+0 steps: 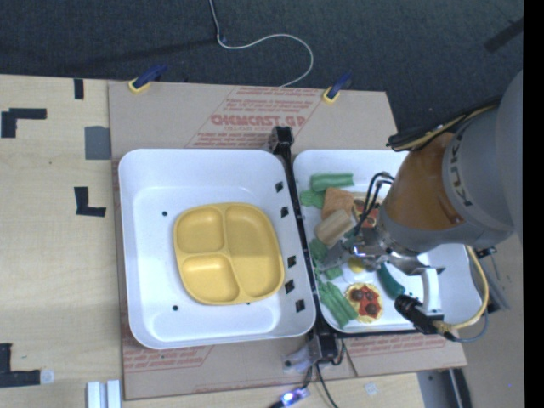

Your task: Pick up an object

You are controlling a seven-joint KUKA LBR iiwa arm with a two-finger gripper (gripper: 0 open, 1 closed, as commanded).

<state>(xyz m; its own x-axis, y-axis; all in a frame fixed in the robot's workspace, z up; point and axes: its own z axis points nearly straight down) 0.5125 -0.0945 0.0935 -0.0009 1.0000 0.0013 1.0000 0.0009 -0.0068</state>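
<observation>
Right white bin [442, 313], under the grey arm [476, 185] with its orange band [416, 189]: a heap of toy foods along the bin's left half. Gripper [364, 243] low over the middle of the heap, just right of a tan block [333, 226]; opening hidden by the wrist, so impossible to tell how wide it stands or whether anything is held.

- Tan block: long axis slanted, lower-left end toward the divider, upper-right end toward a brown bread piece [340, 199] that it touches.
- Green stick [331, 180]: nearest the bin's far wall, long axis roughly level across the view, ends pointing left and right.
- Green pod [337, 303]: near the front wall, long axis running from upper left to lower right.
- Round flat piece with red topping [365, 301]: just right of the pod.
- Dark green piece [391, 280]: beside the gripper's lower right, slanted like the pod.

Left white bin [144, 228]: yellow divided plate [228, 253] near its centre, three compartments, turned slightly off square with the bin walls.

Both bins on a cardboard sheet [255, 117].
</observation>
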